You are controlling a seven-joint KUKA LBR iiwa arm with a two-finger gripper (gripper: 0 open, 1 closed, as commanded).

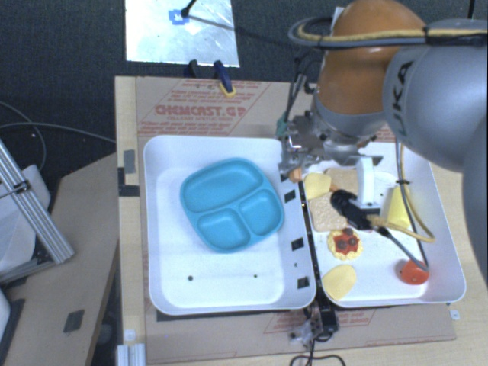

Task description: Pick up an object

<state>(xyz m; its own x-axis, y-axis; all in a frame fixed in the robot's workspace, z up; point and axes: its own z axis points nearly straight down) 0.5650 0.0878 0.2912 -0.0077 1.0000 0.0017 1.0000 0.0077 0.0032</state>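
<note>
Gripper: low over the right bin's upper-left corner, by the wall shared with the left bin; grip state impossible to tell.
Toy food: just right and below the gripper, in the right bin.
Count: two yellow chips, one cracker, one small pizza, one orange-red piece.
Left bin: one blue divided plate.

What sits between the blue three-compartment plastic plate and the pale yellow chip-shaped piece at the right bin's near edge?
In the camera view, between the blue plate and the pale yellow piece run the two white bins' adjoining walls, bearing small black tabs.
</note>
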